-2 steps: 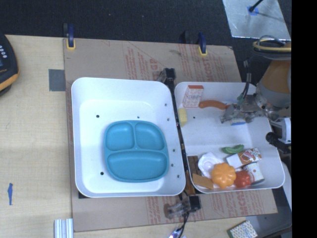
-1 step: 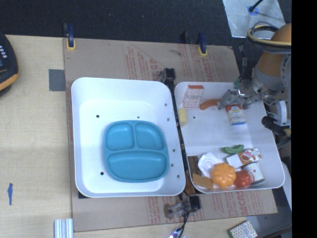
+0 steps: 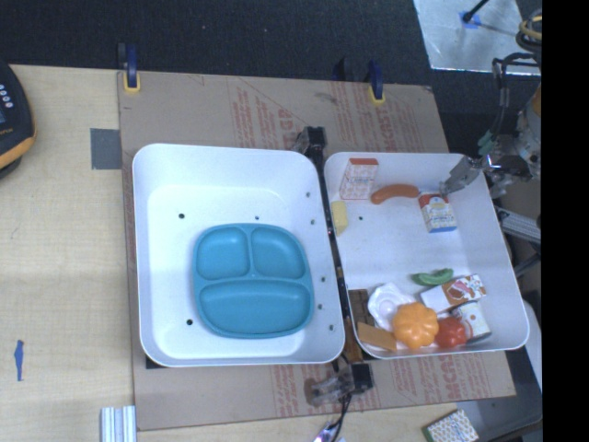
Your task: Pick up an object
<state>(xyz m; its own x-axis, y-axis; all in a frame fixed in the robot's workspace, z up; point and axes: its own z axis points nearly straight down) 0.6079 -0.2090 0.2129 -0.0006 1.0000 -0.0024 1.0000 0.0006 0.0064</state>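
Note:
My gripper [image 3: 457,177] reaches in from the right edge over the upper right corner of the right bin [image 3: 485,238]. Its tip hangs just above and to the right of a small red, white and blue carton [image 3: 438,213]. An orange sausage [image 3: 396,192] lies to the left of that carton, and a white and orange box [image 3: 358,178] sits in the bin's upper left corner. Along the bin's front lie a green pod [image 3: 432,276], a small printed carton [image 3: 453,293], an orange pumpkin [image 3: 415,325], a red tomato [image 3: 451,333] and a white piece [image 3: 387,302].
The left bin [image 3: 166,247] holds a blue divided plate [image 3: 253,279]. A yellow piece [image 3: 340,217] leans at the right bin's left wall. A brown slice [image 3: 373,337] lies by the pumpkin. Clamps hold the cardboard underlay at the back.

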